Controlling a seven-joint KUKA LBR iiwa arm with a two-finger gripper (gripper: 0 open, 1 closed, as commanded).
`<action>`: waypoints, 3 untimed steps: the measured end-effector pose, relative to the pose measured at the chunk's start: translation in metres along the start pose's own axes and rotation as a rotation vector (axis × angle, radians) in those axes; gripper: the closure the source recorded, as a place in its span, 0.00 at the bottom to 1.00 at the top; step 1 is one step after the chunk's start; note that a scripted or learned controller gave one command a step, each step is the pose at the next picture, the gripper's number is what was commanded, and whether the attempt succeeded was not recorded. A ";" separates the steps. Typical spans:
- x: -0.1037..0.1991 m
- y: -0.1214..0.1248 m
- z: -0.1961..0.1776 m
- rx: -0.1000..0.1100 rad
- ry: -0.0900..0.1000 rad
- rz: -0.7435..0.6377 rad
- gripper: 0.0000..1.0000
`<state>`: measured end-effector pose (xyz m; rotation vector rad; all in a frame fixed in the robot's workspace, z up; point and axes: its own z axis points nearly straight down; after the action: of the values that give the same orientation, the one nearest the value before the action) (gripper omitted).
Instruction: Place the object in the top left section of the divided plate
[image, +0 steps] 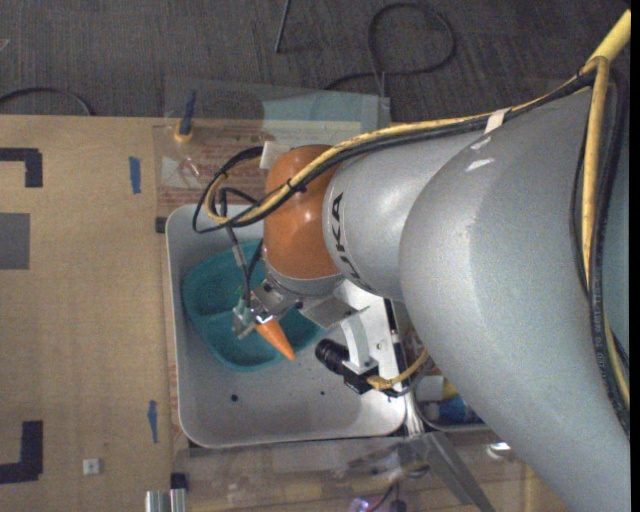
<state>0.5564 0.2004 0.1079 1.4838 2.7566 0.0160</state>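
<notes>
**Student:** Where the grey KUKA arm (480, 260) reaches in from the right, what lies beneath its orange band (298, 215)?

**Instructor:** A shallow white bin (200, 400) on the bench. Within it rests a teal divided plate (212, 290), set toward the bin's left and upper part, its far side covered by the wrist.

**Student:** And the claw?

**Instructor:** The gripper (250, 318) sits low over the plate, just below the orange band. An orange carrot-shaped object (276, 338), tapering to a point toward the lower right, shows at the fingertips, touching or very nearly touching them.

**Student:** Is it pinched?

**Instructor:** The carrot's broad end meets the metal fingers, yet the arm's bulk and the blur hide the gap; whether the claw is spread or pressed on the carrot cannot be told.

**Student:** Where is the carrot relative to the plate?

**Instructor:** It lies over the plate's lower right rim, its tip pointing out toward the bare white bin floor. Which compartment it is over cannot be judged.

**Student:** Other items?

**Instructor:** A black cylindrical fitting (338, 362) on the wrist to the carrot's right, yellow and black cables (225, 195) looping above the plate, and blue tape marks (134, 175) on the tan bench (80, 330)
</notes>
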 end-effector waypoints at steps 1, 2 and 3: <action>0.021 -0.043 -0.110 0.014 0.004 0.067 1.00; 0.010 -0.024 -0.149 0.010 0.004 -0.172 1.00; -0.002 -0.092 -0.096 0.014 0.007 -0.201 1.00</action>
<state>0.4796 0.1478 0.2029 1.2040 2.9024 -0.0001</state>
